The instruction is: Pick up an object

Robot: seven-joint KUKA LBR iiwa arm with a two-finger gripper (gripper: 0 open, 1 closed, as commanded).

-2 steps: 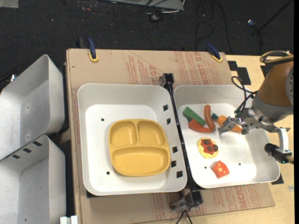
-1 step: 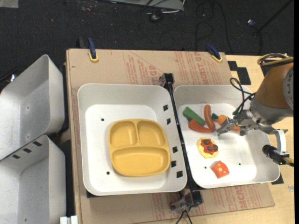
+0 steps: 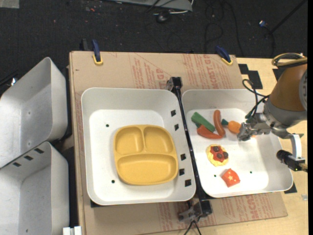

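Beside the carrot (image 3: 234, 127) in the right bin (image 3: 274, 180), the claw (image 3: 244, 134) sits low, its grip impossible to judge, with nothing visibly lifted, so the pick remains undone.

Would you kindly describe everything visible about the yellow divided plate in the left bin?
The yellow divided plastic-looking plate is a rounded rectangle with three compartments: two small ones at the far side, one wide one nearer the camera. It lies flat, right way up, near the middle of the left white bin, with nothing in it.
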